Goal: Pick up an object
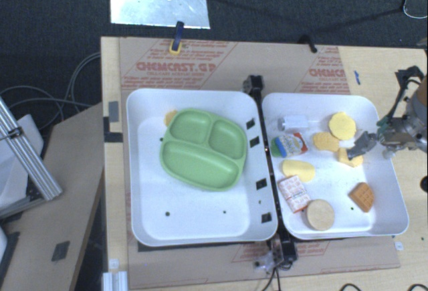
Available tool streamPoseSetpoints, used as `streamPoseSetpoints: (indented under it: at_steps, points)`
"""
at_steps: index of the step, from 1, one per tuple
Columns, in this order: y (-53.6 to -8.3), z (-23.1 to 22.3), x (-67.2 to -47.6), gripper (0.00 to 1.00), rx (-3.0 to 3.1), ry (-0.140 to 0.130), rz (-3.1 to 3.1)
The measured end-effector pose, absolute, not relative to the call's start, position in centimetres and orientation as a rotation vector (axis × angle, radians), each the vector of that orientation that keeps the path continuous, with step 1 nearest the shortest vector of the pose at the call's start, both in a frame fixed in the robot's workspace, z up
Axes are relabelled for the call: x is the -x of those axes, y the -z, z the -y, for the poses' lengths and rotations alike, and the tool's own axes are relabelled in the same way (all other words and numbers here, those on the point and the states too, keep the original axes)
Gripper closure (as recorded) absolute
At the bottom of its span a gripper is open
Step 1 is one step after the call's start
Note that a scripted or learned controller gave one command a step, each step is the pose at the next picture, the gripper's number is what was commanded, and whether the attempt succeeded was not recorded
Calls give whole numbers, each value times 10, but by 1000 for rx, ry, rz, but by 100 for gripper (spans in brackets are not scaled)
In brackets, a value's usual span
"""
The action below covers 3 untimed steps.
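Two bins, and the pincer sits low over the right one

You have the brown cardboard-covered bench (200, 62) carrying two shallow white bins side by side. The left white bin (150, 216) holds a pale green plastic plate with three compartments (202, 148), lying flat toward the bin's far half; a small yellow piece (170, 117) peeks out from behind the plate's far left edge.

The right white bin (388, 216) holds the small things you can pick from. Along its far side lie a small white and grey packet (292, 123) and a round yellow disc (342, 126), with a flatter yellow oval piece (326, 142) just beside the disc. A red, green and white snack packet (289, 144) lies near the bin's left wall, a yellow lemon-shaped piece (298, 169) sits in front of it, then a red and white patterned packet (293, 192), touching or nearly touching a round tan cookie-like disc (319, 214). An orange-brown square cracker (362, 197) lies apart on the near right.

Your grey arm (408, 132) comes in from the right edge. Its pincer (359, 146) sits at a small yellow wedge-shaped piece (352, 158), beside the yellow oval piece. You cannot tell whether its tips are spread or closed, nor whether they touch the wedge.
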<state>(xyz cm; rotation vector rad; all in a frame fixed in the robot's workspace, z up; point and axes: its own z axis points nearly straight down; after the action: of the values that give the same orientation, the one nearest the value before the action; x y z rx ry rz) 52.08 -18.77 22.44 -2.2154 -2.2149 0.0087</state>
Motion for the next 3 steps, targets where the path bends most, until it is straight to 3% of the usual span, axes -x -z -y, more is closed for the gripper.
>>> streamPoseSetpoints:
  at_steps: [1,2,3]
  points:
    - [-231,187,-524,0,2219,1,2226]
    - [-169,188,-527,0,2218,-2,2222]
    - [-111,186,-518,0,2218,-2,2220]
